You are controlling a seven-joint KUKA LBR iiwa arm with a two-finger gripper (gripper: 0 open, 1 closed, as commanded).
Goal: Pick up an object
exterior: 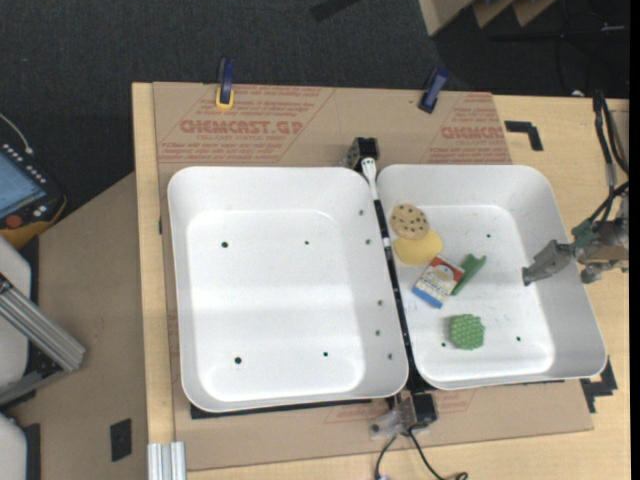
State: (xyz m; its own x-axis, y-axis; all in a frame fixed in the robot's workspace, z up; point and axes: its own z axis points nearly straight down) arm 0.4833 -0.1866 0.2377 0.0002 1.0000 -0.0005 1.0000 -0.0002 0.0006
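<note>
The right bin holds several small things near its left side. A tan cookie with dark chips lies against a yellow rounded piece. Below them a small red, white and blue box sits beside a green stick-shaped item. Nearer the front lies a round, bumpy green object. My gripper reaches in over the right bin's right side, low and tilted, well to the right of all these things, with nothing seen in it.
The left bin sits to the left, the two bins meeting at a black divider strip. Cardboard under both bins is held by blue clamps at the back. Cables hang at the far right.
</note>
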